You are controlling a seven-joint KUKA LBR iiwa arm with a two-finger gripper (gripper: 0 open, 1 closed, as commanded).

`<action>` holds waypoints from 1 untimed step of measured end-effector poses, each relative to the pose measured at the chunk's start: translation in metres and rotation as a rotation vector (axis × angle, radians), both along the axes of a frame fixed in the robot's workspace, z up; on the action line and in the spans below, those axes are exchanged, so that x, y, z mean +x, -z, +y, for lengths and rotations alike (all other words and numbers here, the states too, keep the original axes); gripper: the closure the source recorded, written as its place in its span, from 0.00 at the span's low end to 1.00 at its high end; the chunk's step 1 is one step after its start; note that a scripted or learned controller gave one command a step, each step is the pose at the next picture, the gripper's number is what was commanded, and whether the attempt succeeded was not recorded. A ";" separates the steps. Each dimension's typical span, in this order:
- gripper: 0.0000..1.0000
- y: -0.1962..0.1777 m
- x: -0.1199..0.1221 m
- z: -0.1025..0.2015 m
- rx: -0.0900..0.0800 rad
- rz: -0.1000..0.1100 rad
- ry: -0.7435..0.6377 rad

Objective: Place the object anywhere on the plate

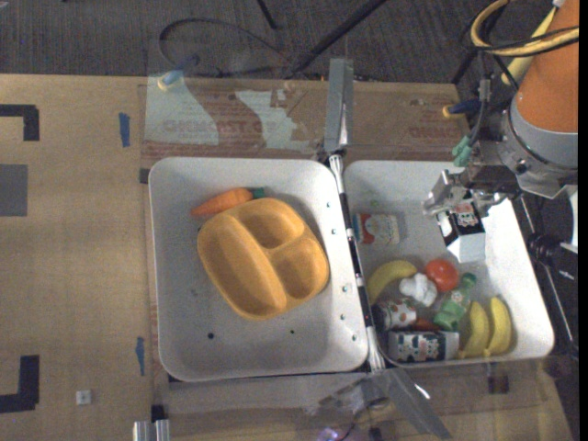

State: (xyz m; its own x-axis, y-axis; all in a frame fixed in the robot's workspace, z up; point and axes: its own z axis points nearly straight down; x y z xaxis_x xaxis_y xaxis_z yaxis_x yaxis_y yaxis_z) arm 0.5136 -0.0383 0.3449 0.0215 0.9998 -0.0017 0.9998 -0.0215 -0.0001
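Note:
A yellow-orange divided plate [262, 255] lies in the left bin [175, 292], with a toy carrot [220, 200] touching its upper-left rim. My gripper [464, 211] hangs over the upper right part of the right bin [404, 186]. A small black-and-white carton [466, 239] stands upright between its fingers, and the gripper is shut on it. The arm's grey wrist and orange band rise behind it at the right edge.
The right bin also holds a white packet with red print [378, 228], a single banana [390, 276], a red ball [442, 273], a green bottle [452, 309], a banana bunch [487, 327] and a lying carton [423, 345]. A raised divider [344, 246] separates the bins.

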 end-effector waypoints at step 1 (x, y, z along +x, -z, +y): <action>1.00 -0.010 0.001 0.000 -0.002 -0.003 -0.002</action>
